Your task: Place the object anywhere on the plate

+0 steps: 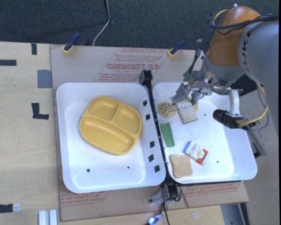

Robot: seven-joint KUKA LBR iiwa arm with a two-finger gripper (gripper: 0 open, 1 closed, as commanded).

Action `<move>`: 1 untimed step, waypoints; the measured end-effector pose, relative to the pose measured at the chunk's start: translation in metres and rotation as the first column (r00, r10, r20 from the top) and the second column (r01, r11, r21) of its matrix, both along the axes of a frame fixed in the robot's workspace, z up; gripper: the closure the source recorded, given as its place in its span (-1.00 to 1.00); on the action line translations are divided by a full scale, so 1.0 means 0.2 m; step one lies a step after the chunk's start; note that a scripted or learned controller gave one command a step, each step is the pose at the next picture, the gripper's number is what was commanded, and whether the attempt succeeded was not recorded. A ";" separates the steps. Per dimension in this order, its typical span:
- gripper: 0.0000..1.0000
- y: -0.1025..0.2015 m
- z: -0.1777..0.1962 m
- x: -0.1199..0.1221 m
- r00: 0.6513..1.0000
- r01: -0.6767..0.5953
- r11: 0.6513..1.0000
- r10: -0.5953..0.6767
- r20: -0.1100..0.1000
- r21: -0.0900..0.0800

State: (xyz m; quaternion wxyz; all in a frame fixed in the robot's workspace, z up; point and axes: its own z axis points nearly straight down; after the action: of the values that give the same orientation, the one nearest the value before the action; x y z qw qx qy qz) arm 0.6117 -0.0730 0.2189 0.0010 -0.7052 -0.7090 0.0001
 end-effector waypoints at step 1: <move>1.00 0.31 0.03 -0.02 1.000 -0.002 1.000 0.002 0.000 0.001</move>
State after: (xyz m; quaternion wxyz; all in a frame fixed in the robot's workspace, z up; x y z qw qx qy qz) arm 0.6069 -0.0115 0.2245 0.0015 -0.7043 -0.7099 -0.0002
